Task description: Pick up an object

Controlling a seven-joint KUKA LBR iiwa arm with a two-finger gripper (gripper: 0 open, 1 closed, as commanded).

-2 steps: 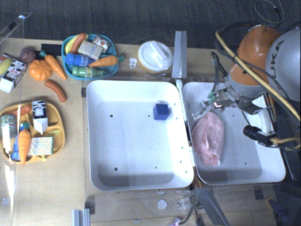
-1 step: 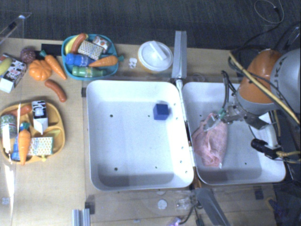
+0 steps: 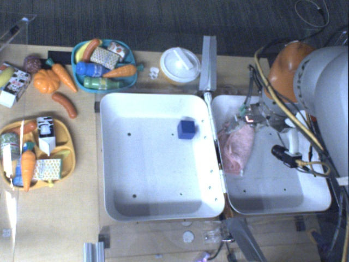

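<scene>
Objects for picking sit in the two white bins, and we take them from the left. On the bench's far left we see a yellow tray (image 3: 66, 146) of toy food — a carrot, small printed cartons — and above it a loose toy pumpkin (image 3: 46, 81), a carrot and a sausage (image 3: 65, 105). Further back a blue bowl (image 3: 131, 81) holds more toy food, and a white lidded container (image 3: 180, 64) stands just behind the bins.

The left bin (image 3: 147, 201) holds one thing that we can make out — a small blue cube (image 3: 186, 129), lying flat on the floor towards the bin's right rear part, apart from the walls.

In the right bin (image 3: 272, 195) a pale pink, crumpled soft item (image 3: 236, 149) lies along the left wall, touching or nearly touching it; we cannot tell what it is exactly.

The KUKA arm (image 3: 322, 86) comes in from the right, its grey bulk and orange band (image 3: 286, 64) hanging over the right bin's rear right part, with cables looping around it. The gripper (image 3: 252, 116) points down and to the left, its tip just at the upper end of the pink item. Whether the fingers are spread or closed, and whether they have hold of anything, we cannot tell: the wrist and cables hide them.
</scene>
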